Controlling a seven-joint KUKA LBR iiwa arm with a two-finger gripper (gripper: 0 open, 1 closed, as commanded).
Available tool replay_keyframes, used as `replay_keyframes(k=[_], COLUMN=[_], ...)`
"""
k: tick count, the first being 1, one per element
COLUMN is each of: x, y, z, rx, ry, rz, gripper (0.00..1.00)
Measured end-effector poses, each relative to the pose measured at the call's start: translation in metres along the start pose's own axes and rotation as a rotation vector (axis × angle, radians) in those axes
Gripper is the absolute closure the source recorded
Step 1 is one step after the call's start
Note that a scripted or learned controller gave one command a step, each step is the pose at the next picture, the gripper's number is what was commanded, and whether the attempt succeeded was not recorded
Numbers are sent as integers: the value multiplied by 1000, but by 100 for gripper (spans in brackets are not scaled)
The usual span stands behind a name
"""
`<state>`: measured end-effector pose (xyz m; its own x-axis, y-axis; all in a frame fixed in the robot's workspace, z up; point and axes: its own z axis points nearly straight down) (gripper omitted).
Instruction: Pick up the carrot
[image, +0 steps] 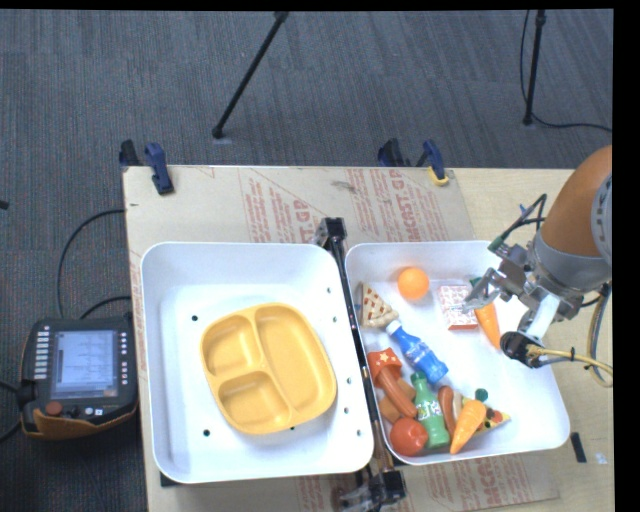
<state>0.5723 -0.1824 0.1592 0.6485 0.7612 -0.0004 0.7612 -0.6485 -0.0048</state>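
Two carrots lie in the right bin (548, 405). Gripper (487, 300) sits at the upper carrot (487, 324), beside the red-and-white packet (457, 306); whether it is released or clenched cannot be told. A sound grasp means closing across the carrot's body, clear of the packet, then lifting straight. Second carrot (466, 424) lies well apart, near the green bottle (430, 410).

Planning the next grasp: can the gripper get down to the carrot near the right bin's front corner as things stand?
Probably yes. The carrot lies on top, its upper side uncovered, though the green bottle sits close beside it. The gripper is farther back in the right bin.
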Motion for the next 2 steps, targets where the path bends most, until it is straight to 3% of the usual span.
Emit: replay_keyframes(k=[1,2], x=[-4,-2], y=[23,24], z=[67,56], rx=[-5,-8], ry=[7,9], rz=[88,81], gripper=[0,100])
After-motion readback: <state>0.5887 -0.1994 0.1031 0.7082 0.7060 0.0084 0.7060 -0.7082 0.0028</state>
